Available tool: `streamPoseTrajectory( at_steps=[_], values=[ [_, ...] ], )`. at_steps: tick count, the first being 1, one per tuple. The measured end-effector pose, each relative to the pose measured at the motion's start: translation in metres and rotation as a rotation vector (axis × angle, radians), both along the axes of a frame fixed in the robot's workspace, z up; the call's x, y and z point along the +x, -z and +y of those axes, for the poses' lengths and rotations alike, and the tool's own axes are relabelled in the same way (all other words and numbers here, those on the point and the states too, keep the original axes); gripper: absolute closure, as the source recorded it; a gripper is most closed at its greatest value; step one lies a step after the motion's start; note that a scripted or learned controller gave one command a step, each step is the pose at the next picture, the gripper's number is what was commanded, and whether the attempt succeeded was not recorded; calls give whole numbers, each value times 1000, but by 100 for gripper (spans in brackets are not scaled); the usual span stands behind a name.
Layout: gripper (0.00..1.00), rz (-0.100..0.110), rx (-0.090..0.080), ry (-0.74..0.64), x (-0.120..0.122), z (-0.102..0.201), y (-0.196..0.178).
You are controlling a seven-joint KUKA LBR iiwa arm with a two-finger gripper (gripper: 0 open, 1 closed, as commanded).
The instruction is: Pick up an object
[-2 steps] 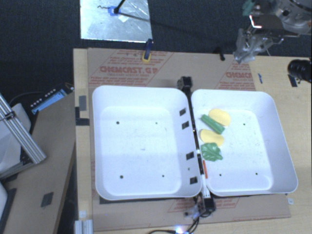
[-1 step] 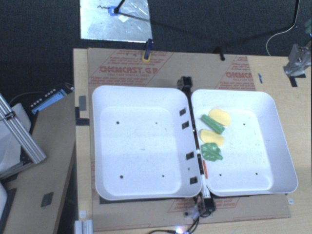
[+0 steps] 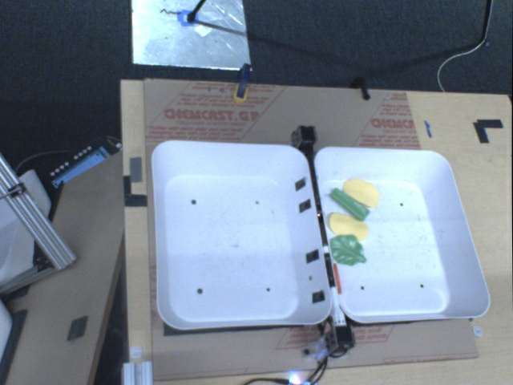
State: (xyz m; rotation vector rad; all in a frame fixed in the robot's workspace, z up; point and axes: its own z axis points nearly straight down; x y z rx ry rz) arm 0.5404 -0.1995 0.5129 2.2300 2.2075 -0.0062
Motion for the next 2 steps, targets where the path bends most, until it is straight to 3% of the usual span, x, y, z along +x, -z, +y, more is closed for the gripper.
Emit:
streamPoseTrajectory(
  at_steps=[1,2],
  values=[
    [100,-8,2,-18,95,10,-20],
    [100,-3,5,-11,50,15,-23]
  ],
)
